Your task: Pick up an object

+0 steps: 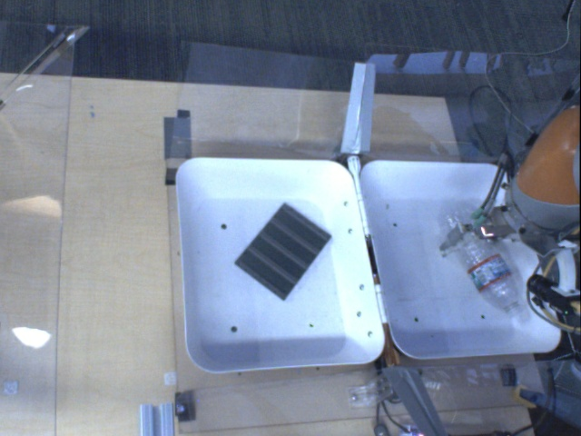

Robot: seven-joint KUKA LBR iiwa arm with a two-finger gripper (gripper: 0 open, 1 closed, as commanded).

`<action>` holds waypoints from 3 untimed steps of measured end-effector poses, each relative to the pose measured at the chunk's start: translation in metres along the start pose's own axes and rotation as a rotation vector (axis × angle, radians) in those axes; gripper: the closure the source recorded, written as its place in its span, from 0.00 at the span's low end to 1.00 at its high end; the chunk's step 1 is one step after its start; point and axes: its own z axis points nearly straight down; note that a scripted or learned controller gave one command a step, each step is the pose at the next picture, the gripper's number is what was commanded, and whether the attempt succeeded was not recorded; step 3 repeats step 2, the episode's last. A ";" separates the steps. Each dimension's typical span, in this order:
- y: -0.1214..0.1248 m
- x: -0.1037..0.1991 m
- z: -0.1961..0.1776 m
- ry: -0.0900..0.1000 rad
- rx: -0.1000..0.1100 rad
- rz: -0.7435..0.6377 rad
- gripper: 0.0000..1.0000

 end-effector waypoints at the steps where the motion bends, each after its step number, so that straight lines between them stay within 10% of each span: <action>1: 0.003 0.001 -0.013 -0.002 -0.008 -0.002 1.00; 2: 0.041 0.091 -0.104 0.003 0.002 0.046 1.00; 3: 0.041 0.091 -0.104 0.003 0.002 0.046 1.00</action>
